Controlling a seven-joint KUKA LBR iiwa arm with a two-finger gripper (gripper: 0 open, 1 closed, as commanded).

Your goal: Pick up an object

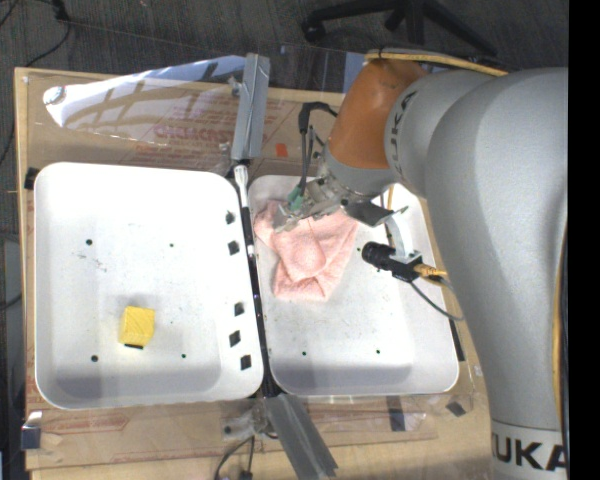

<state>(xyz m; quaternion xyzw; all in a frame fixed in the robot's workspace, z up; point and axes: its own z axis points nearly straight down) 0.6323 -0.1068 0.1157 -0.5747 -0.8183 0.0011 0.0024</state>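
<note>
You see the tool (pixel 302 200) down on the pink cloth (pixel 308 251) in the right bin (pixel 420 363), its grip impossible to tell; the cloth looks soft, light, best pinched at a raised fold.

The big grey arm (pixel 500 248) fills the right side of the frame, bending up and leftward. Its orange band (pixel 365 118) sits upper centre, and below that the wrist tips down-left, ending in the gripper (pixel 298 204) just left of centre.
</note>
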